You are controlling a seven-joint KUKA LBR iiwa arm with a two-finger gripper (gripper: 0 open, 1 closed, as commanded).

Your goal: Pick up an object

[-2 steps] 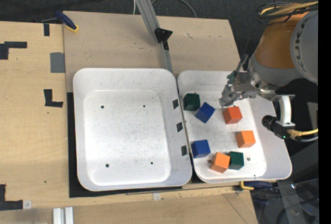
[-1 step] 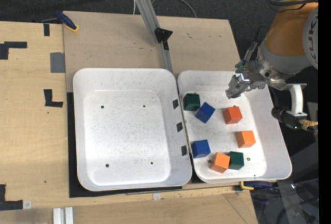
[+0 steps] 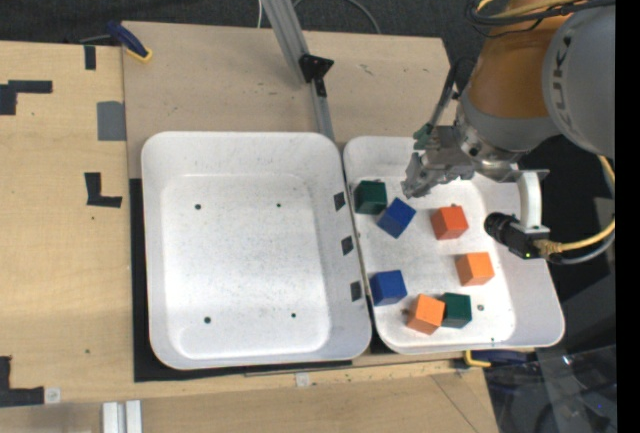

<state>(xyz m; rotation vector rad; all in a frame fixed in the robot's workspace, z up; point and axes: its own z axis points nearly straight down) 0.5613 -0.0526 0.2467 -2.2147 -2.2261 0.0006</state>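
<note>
Jaws (image 3: 418,183) just above blue cube (image 3: 397,217).

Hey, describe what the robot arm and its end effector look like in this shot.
The arm is a rounded grey body with a broad orange band above the wrist and dark lettering on its side. Yellow and black cables loop over its top, and a yellow cable runs to a small black cylinder on a white bracket. The end effector is a compact grey metal assembly with dark parts.
</note>
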